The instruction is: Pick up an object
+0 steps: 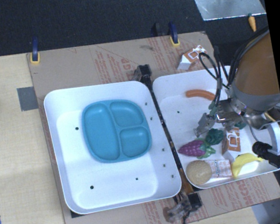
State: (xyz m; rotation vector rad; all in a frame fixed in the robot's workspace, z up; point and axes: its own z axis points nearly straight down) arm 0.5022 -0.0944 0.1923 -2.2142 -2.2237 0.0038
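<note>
Jaws unreadable on the gripper [207, 123], low in the right bin [172, 97]; purple grapes [193, 149] lie just below-left.

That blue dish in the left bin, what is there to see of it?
The blue plate is a light-blue divided dish, plastic by its look, with rounded corners and three compartments: one long section on its left, two smaller ones on its right. It lies flat and right side up on the floor of the left white bin, toward the far half, slightly turned. Nothing lies in it or touches it.
</note>
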